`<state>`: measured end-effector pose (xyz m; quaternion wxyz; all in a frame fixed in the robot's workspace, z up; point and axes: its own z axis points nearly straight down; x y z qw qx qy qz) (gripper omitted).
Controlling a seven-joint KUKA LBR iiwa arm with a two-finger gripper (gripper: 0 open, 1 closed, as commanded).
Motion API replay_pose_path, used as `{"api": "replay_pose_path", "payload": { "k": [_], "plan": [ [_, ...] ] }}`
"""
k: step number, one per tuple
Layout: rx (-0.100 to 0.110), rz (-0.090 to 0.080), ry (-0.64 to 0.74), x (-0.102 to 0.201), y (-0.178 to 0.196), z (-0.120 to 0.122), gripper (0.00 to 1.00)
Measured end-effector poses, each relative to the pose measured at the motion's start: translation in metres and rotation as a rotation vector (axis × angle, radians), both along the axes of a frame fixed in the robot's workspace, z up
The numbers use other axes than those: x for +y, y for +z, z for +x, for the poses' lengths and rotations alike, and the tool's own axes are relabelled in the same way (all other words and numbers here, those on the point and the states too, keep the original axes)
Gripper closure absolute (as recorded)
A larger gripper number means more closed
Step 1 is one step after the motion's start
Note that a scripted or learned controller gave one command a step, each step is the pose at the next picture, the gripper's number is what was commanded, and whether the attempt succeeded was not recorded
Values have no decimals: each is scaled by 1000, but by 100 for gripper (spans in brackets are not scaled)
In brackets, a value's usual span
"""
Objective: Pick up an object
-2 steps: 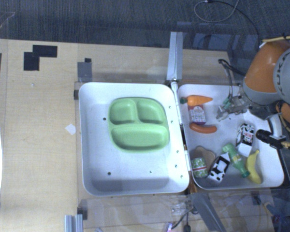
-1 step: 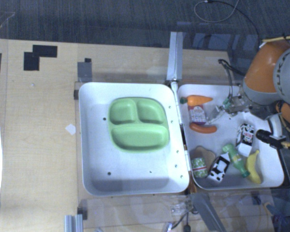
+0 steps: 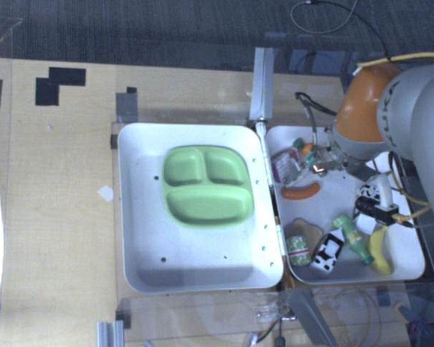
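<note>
The right bin (image 3: 417, 266) holds several small objects. A red sausage (image 3: 301, 190) lies near its left wall, with a clear wrapped packet (image 3: 284, 166) just above it and a small orange and green piece (image 3: 301, 149) at the top. My gripper (image 3: 317, 163) hangs low over the bin's upper left part, right beside the packet and just above the sausage. The grey arm with its orange band (image 3: 363, 110) covers the bin's upper right. I see nothing held in the gripper.
The left bin (image 3: 141, 215) holds a green divided plate (image 3: 206, 184). Lower in the right bin lie a brown disc (image 3: 309, 231), a green can (image 3: 298, 250), a black-and-white cow-patterned block (image 3: 328, 253), a green bottle (image 3: 353, 237) and a banana (image 3: 380, 251).
</note>
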<state>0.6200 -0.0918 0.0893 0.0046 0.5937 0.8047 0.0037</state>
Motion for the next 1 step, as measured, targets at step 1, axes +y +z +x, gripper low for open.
{"api": "replay_pose_path", "payload": {
  "k": [1],
  "plan": [
    [-6,0,3,1,13,2,100]
  ]
}}
